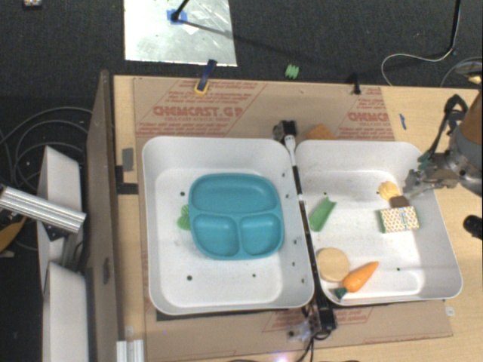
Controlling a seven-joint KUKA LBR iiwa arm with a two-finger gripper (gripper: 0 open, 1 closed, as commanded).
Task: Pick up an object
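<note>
The right bin holds several small items. A green pod-shaped piece lies near its left wall. A yellow piece and a patterned square block sit toward its right side. A round beige disc and an orange carrot lie at the front. My gripper reaches in over the bin's right wall, just right of the yellow piece and above the patterned block.
The left bin bears a blue divided plate with a green item poking out at its left edge. A black divider runs between the bins. Cables lie at the bench's far right.
</note>
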